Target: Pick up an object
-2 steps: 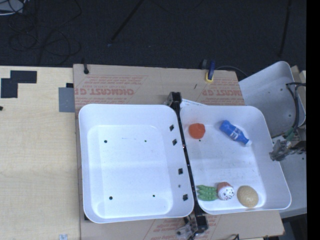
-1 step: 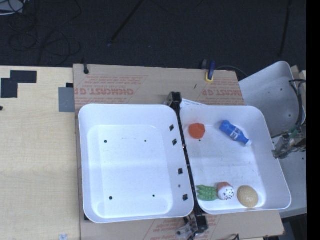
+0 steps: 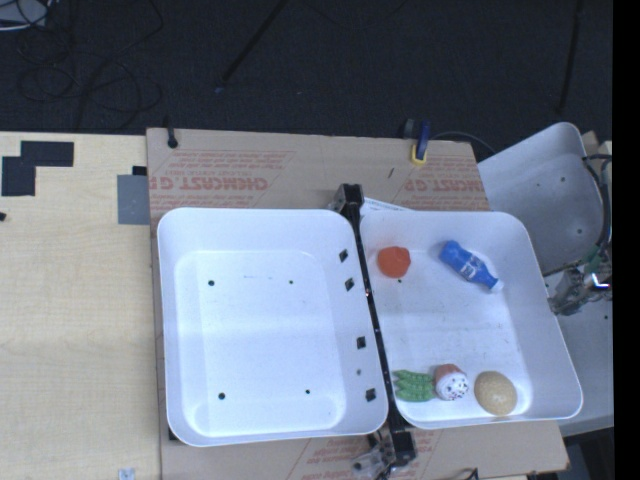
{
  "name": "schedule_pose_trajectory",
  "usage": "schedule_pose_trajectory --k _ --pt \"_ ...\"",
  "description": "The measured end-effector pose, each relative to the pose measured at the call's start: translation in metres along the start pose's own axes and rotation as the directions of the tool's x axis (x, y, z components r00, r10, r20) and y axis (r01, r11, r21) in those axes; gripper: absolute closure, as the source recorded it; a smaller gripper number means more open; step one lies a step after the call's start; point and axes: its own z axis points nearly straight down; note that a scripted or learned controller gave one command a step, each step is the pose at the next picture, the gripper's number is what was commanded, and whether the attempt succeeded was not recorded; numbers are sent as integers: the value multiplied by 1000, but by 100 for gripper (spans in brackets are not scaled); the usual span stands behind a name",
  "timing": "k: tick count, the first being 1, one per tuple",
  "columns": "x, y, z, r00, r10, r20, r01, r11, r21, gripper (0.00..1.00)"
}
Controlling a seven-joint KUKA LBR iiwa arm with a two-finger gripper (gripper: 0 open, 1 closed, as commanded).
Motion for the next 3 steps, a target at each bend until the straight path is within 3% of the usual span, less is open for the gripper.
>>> schedule_pose_trajectory --k 1,3 --pt "1 2 19 1000 0 1 0 1000 -3 100" --pt "0 2 0 1000 -1 0 1 1000 0 100"
